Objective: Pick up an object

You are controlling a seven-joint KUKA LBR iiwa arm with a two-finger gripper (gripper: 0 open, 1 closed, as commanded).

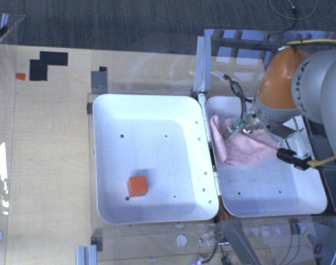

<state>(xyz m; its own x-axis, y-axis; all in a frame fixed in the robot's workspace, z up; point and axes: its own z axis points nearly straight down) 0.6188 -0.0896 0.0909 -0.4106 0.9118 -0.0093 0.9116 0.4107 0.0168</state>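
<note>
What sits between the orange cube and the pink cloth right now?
In the camera view, bare white floor of the left bin, then the adjoining bin walls; the orange cube and pink cloth lie in separate bins.

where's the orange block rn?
In the camera view, the orange block sits alone in the left bin, toward its front-left corner, far from the gripper over the pink cloth.

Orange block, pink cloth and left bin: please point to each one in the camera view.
orange block (137,186), camera view, middle of its top face
pink cloth (242,149), camera view, middle of the crumpled fabric
left bin (157,120), camera view, bare floor
</note>
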